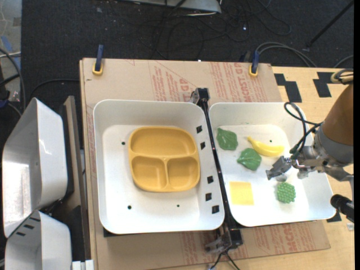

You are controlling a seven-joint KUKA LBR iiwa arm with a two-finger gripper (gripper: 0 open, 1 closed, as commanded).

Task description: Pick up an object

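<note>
The right bin (315,207) holds several small items. A yellow banana (265,147) lies near its middle, with a dark green leaf-shaped piece (227,139) to its left and another green piece (249,159) just below it. A flat yellow square (242,193) sits toward the front, and a knobbly green ball (286,193) lies to its right. My gripper (278,170) hovers low over the bin between the banana and the knobbly ball, just right of the second green piece. Nothing is seen in its grip.
The left bin (109,151) carries a yellow divided tray (165,158). A black divider rail (212,156) runs between the bins. The arm (337,134) and its cables cover the right bin's far right side. White containers (31,156) stand off the bench at left.
</note>
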